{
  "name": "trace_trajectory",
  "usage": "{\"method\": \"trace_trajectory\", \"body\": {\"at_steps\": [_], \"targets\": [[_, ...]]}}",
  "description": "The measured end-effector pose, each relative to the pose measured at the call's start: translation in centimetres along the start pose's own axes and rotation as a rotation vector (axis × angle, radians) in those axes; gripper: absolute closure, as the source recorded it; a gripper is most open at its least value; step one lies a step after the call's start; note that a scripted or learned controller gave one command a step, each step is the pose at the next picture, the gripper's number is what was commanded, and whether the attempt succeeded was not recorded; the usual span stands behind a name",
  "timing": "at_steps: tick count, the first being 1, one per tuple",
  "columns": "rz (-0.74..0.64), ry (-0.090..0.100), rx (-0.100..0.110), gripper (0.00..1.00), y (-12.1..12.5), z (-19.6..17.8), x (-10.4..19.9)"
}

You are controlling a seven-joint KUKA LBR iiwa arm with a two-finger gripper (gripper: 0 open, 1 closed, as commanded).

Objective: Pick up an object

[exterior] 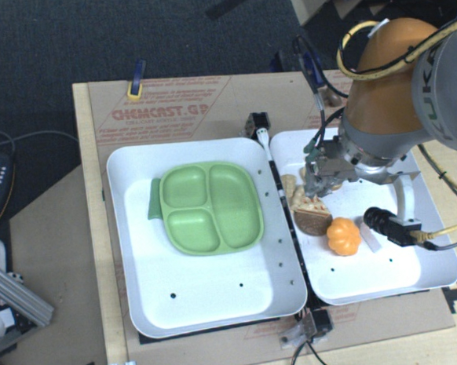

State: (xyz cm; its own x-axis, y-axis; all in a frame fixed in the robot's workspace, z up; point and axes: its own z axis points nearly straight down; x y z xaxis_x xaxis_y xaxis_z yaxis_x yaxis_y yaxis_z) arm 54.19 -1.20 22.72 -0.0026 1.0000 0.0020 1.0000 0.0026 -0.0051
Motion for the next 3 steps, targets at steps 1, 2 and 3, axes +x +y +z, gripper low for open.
{"method": "trace_trajectory", "body": {"at_steps": [1,2,3], "targets": [[-0.003,0.001,-0.001,1.00,-2.9,-0.9,4.3],[0.000,0.000,0.001,1.00,-6.3,0.0,7.1],[0.000,-0.002,-0.006,1.00,-5.5,-0.6,8.2]]}}
